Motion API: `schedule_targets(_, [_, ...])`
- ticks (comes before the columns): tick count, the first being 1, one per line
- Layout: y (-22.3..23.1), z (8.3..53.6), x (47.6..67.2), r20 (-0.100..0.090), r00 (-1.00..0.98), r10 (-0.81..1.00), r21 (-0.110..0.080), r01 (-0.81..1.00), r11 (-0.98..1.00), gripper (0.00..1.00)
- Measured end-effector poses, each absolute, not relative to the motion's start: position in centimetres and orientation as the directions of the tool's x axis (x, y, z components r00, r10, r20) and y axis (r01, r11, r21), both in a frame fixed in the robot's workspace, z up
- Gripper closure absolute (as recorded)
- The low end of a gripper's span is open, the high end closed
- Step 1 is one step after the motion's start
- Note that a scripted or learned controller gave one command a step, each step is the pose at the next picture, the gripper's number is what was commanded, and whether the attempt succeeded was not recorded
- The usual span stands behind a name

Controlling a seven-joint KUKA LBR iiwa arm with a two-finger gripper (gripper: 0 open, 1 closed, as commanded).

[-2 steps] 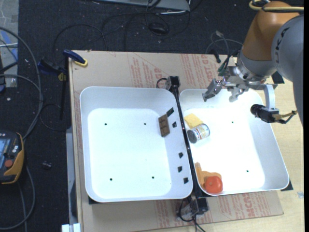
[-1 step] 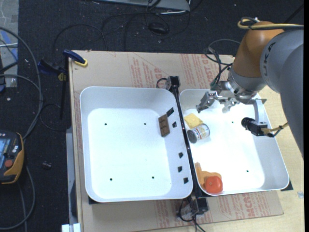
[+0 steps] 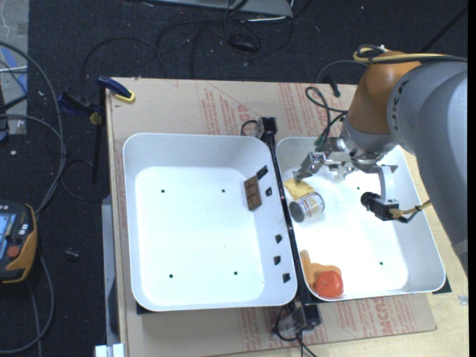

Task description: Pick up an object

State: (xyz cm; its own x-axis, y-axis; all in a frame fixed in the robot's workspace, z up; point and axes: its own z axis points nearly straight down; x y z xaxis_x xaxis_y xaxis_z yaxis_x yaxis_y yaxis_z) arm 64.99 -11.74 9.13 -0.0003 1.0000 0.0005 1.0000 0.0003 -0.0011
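One fixed overhead camera looks down slantwise on both bins

Bright, even overhead light washes two white bins, glaring hardest on the right bin's floor, where detail bleaches out. Shadows are soft and short, pooling beneath the arm. The dark floor around the counter stays dim. Focus is slightly soft throughout, with mild grain.
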Motion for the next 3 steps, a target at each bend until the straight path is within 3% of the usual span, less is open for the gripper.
schedule_targets(1, [-11.7,10.3,65.1,0.000,0.000,1.000,0.002,1.000,0.000,1.00])
schedule_targets(3, [-12.5,21.0,65.3,-0.001,0.000,1.000,0.005,1.000,0.000,1.00])
